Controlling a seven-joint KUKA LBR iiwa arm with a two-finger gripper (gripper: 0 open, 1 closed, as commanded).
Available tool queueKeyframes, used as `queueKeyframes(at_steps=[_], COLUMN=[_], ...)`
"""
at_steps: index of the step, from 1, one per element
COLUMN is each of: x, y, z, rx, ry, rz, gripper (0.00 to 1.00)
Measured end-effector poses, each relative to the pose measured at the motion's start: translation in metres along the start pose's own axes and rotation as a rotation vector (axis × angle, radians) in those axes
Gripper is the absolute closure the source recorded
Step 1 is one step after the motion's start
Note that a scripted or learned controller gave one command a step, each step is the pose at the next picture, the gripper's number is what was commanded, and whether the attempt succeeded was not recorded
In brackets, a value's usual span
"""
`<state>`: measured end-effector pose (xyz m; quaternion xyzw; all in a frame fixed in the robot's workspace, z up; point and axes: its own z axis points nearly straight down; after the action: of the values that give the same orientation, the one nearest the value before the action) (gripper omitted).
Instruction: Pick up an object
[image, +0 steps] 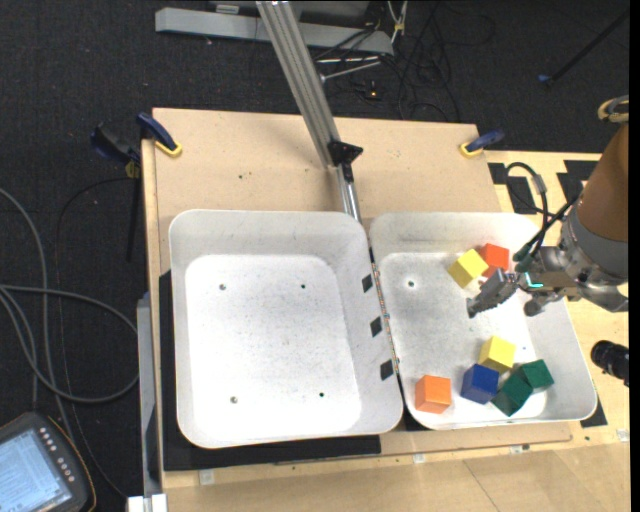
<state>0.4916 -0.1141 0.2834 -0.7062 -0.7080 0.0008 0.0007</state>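
The left bin (270, 320) sits on the counter (260, 160). In the right bin (420, 300), an orange cube (433, 393), blue cube (480, 383), yellow cubes (467, 268) and green blocks (525, 385) lie. The gripper (492, 295) hovers there, its fingers' spread impossible to tell.

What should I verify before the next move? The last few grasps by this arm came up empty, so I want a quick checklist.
1. Gripper above the right bin: ok.
2. Block between its fingers: not ok, none seen.
3. Gripper open or shut: cannot tell.
4. Nearest targets, yellow block and red block, beside the gripper: ok.
5. Lower cluster of yellow, blue and two green blocks crowded together: not ok for a clean grasp.
6. Orange block standing apart: ok.
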Motion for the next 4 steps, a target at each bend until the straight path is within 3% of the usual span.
queueKeyframes(at_steps=[1,3,4], x=[0.000,-0.003,-0.004], y=[0.000,0.006,0.004], z=[-0.002,0.090,0.154], rx=[-0.004,0.003,0.005], ry=[-0.001,0.000,0.002], rz=[0.003,0.004,0.004], gripper=[0.00,0.00,0.00])
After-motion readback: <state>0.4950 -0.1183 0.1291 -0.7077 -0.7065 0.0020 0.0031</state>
